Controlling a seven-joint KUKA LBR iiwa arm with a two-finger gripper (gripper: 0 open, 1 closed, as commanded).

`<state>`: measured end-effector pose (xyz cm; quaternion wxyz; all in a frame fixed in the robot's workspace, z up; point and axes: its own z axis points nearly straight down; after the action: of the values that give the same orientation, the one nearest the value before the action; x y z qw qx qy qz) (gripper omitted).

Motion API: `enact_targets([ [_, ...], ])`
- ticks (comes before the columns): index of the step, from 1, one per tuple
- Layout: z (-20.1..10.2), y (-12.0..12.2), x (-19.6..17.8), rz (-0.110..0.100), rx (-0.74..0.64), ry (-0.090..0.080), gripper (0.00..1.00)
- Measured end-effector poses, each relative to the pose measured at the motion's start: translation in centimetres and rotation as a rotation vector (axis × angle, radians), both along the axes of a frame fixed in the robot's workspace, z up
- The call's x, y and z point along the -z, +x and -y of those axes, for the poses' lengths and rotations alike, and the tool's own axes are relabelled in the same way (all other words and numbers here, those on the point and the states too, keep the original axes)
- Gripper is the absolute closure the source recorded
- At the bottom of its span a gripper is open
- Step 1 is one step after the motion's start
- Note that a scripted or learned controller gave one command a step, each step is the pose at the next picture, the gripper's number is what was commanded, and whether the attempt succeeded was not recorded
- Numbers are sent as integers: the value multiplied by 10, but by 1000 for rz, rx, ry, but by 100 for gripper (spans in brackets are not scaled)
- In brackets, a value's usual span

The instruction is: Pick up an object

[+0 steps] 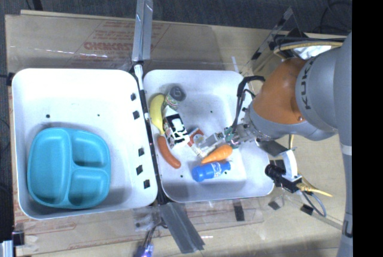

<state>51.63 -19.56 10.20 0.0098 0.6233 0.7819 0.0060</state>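
Gripper [210, 143] low in right bin [197, 79], tip over orange carrot [216, 153]; grip state cannot tell. Blue bottle [210, 171] just below carrot, sausage [168, 151] left. Risk: crowding, tip nudges neighbours, carrot slips.

Left bin [24, 88] is white with a light blue divided tray [69, 167] at about 7 o'clock. Right bin [251, 181] is white too: yellow banana [156, 111], reddish-orange sausage [168, 152], orange carrot [216, 153], blue bottle [209, 171] with a white label, black-and-white patterned box [175, 129]. Arm [317, 94] is grey with an orange band. Table [72, 34] is tan with faded red print.
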Motion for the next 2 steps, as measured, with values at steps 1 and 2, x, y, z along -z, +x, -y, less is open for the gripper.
enact_targets([
  [1, -12, -21, 0, 2, -52, -6, 0],
  [2, 12, -31, 1, -2, 66, 4, 0],
])
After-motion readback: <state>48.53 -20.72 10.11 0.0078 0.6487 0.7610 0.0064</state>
